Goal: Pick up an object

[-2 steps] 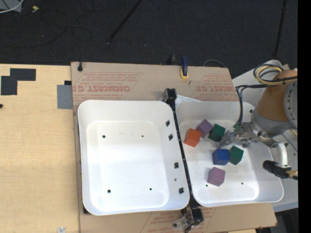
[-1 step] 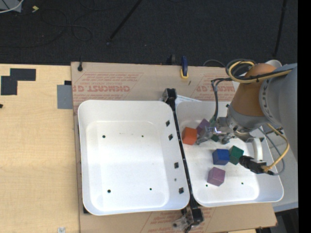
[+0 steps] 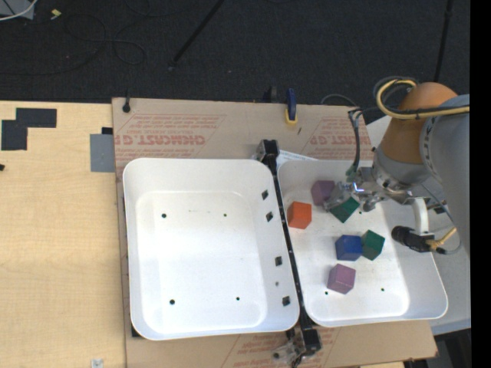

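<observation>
- My pincer [image 3: 351, 195] sits low over the right bin [image 3: 399, 301], touching a dark green block [image 3: 344, 209]; I cannot tell whether it is gripping.
- A mauve block [image 3: 323, 191] lies just beside it; closing here could nudge that one or squeeze both.
- The orange block [image 3: 299, 215] is near, towards the divider, and could get shoved.
- Further off, the blue block [image 3: 348, 248], green cube [image 3: 373, 244] and purple block [image 3: 341, 278] are safe.

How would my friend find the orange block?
Look in the right bin, the one holding all the blocks. The orange block sits at its left side, close to the divider between the bins. It is the only orange one, apart from the purple, blue and green blocks.
</observation>
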`<state>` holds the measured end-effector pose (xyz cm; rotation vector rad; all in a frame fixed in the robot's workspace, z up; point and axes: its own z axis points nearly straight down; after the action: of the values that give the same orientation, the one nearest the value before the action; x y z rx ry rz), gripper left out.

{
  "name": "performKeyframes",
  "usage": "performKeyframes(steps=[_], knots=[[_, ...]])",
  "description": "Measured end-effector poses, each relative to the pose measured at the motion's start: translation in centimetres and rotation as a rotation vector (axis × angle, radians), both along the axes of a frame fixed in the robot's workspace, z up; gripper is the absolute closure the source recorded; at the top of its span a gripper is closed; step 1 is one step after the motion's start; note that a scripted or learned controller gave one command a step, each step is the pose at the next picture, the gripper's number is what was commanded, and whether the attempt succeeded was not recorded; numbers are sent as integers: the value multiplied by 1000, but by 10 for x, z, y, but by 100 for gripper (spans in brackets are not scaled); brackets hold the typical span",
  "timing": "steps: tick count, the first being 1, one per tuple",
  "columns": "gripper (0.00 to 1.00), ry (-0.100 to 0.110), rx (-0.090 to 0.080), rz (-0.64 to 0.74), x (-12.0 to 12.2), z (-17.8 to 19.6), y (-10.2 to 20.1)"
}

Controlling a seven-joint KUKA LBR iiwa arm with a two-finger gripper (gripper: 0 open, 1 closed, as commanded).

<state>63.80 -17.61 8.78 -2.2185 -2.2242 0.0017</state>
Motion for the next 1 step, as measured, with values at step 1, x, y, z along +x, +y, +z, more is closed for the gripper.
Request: performKeyframes(steps=[1], knots=[[100, 3, 1, 2, -1, 11, 1]])
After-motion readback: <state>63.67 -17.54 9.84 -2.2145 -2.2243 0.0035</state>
